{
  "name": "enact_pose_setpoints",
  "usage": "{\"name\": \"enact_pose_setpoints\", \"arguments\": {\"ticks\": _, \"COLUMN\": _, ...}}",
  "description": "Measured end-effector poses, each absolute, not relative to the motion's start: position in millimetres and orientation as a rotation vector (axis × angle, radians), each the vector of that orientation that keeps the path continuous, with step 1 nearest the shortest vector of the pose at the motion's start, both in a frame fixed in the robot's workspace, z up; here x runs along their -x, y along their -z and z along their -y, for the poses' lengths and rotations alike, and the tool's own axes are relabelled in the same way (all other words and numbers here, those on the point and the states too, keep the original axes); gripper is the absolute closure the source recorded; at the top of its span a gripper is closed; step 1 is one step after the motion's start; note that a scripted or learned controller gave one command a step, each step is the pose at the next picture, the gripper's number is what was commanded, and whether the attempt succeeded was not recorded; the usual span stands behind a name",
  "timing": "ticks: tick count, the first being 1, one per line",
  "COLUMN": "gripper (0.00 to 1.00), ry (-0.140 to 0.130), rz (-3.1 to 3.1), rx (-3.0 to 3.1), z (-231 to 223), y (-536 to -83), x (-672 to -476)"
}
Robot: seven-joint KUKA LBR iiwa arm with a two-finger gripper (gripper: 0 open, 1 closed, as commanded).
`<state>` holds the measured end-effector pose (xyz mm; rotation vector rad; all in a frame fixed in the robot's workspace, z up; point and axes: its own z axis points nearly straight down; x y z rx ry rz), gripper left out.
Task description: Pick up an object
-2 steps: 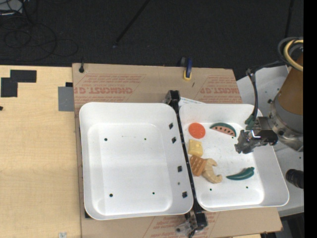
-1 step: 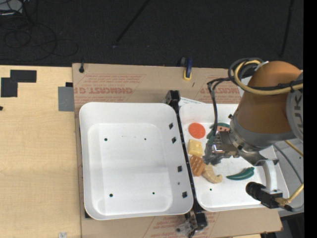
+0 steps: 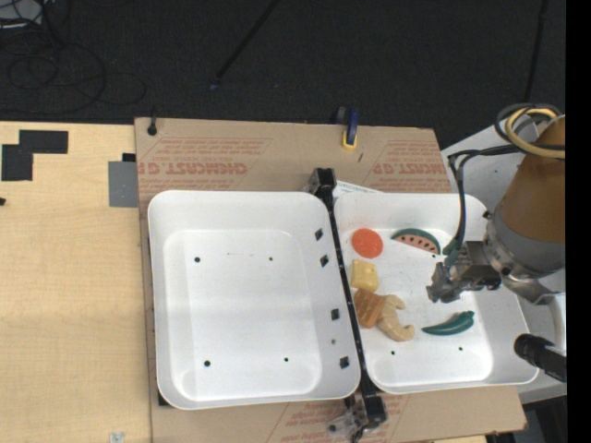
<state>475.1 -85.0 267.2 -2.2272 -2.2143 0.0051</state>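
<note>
From above, two shallow white bins sit side by side on a brown cardboard sheet (image 3: 231, 160) that covers the bench. The left bin (image 3: 175, 247) has only a few small dark dots on its floor. The right bin (image 3: 503, 363) holds all the small things.

Near the divider between the bins lies an orange disc (image 3: 367, 243). Just below it sits a yellow block (image 3: 366, 275), and below that a tan, ridged piece (image 3: 367, 308) touching a pale beige, bent piece (image 3: 395, 319). A watermelon slice (image 3: 417, 240) with a green rind lies toward the back of the right bin, apart from the disc. A green pepper (image 3: 451, 323) lies nearer the front, on the bin floor.

The grey arm with its orange band (image 3: 545, 192) comes in from the right. Its gripper (image 3: 443, 286) hangs over the right bin, between the watermelon slice and the green pepper, just above the pepper. The dark tip is too blurred to tell how it is set, and nothing can be seen caught in it.

A blue and yellow clamp (image 3: 349, 125) grips the far edge of the cardboard.
</note>
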Motion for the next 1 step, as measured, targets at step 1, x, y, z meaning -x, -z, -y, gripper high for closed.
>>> {"name": "enact_pose_setpoints", "arguments": {"ticks": 1, "gripper": 1.00, "ry": -0.005, "rz": 2.222, "rx": 2.211, "z": 13.2, "y": -234.9, "x": -475.2}}
